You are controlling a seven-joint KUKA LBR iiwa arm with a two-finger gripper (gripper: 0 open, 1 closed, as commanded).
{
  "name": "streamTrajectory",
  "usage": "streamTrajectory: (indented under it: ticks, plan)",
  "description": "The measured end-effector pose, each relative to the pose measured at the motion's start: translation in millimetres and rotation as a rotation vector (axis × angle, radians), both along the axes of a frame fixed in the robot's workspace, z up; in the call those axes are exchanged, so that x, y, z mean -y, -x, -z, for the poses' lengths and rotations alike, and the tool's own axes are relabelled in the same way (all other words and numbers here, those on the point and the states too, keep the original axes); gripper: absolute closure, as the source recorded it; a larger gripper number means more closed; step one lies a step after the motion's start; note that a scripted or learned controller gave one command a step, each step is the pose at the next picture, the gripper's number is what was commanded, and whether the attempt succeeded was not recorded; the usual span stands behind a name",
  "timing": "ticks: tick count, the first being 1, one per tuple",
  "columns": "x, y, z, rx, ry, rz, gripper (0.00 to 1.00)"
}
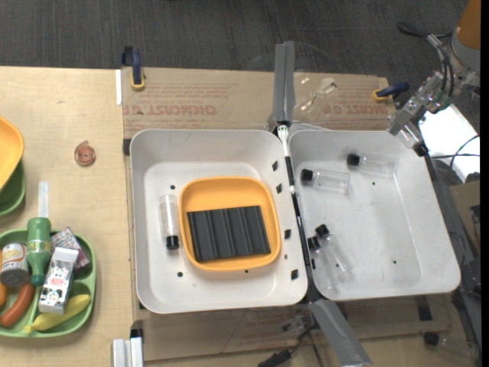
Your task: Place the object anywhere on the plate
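Your claw (412, 121) hangs over right bin's (428, 281) far right corner, grip state unclear; vials (325, 178) lie apart, left of it; plate (229, 193) in left bin.

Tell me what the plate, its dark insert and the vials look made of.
Plate: likely plastic, matte orange, soft molded rim.
Dark insert: possibly rubber or plastic, ribbed, dull charcoal.
Vials: clear plastic or glass, see-through bodies with black caps.
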State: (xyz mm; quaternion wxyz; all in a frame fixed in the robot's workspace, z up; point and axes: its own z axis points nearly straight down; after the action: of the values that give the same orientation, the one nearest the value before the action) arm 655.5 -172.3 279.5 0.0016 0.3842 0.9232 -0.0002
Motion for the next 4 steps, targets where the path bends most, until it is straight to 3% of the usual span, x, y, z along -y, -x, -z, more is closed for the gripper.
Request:
streamTrajectory:
  ticks: [1, 2, 4]
  plan:
    - [31, 8, -33, 0.002, 0.001, -0.210, 1.00]
    - [50, 3, -22, 0.002, 0.001, -0.446, 1.00]
    - [49, 0, -43, 0.003, 0.003, -0.974, 1.00]
